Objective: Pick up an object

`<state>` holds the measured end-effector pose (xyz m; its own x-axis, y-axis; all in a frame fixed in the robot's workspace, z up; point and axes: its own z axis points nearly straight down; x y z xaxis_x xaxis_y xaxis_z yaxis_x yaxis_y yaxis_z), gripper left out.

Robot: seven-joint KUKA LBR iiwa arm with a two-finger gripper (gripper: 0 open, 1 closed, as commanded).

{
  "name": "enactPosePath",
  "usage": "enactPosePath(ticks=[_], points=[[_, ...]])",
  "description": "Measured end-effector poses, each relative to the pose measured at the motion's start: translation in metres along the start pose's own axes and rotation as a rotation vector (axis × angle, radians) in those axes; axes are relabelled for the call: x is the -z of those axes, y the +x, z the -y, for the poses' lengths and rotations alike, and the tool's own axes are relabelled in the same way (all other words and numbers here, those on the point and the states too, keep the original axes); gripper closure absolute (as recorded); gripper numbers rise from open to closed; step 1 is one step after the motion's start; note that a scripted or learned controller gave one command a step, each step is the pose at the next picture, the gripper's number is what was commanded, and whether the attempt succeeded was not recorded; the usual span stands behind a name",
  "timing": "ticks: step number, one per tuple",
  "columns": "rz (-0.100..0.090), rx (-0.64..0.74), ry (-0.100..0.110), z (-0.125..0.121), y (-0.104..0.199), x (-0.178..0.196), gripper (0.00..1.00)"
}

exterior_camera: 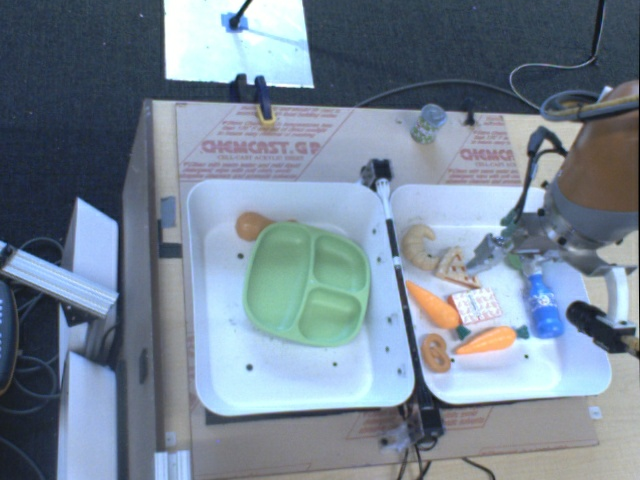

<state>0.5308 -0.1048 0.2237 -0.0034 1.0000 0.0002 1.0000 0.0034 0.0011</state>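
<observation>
Blue plastic bottle (541,304) is lying in the right bin (585,373), just below the gripper (497,248). I am reading it as light, stiff and slick; I am planning to pinch across its body. Jaws are looking slightly parted, nothing between them.

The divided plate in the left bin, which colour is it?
Light green, seen in the camera view.

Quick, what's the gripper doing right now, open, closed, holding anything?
Gripper: low over the right bin, beside the pizza slice; open or closed cannot be told, and nothing shows between its fingers.
</observation>
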Motion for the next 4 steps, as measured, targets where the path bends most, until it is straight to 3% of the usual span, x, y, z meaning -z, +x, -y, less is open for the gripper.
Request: enactPosePath(ticks=[1, 2, 3, 4], points=[[0.000, -0.002, -0.005, 0.000, 0.015, -0.129, 0.00], [0.003, -0.004, -0.009, -0.007, 0.013, -0.135, 0.00], [0.007, -0.002, -0.019, 0.009, 0.018, -0.134, 0.00], [0.005, -0.003, -0.015, 0.007, 0.017, -0.135, 0.00]])
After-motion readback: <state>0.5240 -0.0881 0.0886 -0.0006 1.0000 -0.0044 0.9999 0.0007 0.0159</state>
